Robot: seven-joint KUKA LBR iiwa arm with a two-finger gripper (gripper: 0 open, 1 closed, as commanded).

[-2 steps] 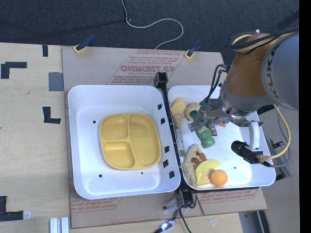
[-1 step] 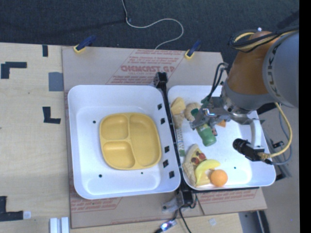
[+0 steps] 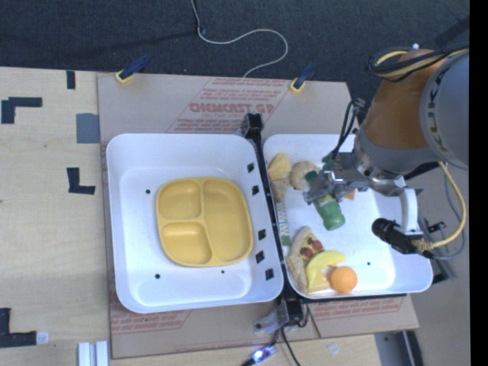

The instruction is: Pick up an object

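Camera view: gripper (image 3: 329,186) low in the right bin (image 3: 396,280), directly over a green bottle (image 3: 332,215). Grasp step, by the look of it (bottle the likely target), its cap end right at the fingertips, body trailing toward the near rim. Cannot tell whether fingers are spread or pinched; too blurred. Next move: a firm pinch on the bottle, then a straight lift clear of the food beyond the fingers. Nearer, well apart: banana (image 3: 323,264), orange (image 3: 344,279). Red print on the cardboard sheet (image 3: 221,109), mirrored, not legible. "KU" legible on the arm.
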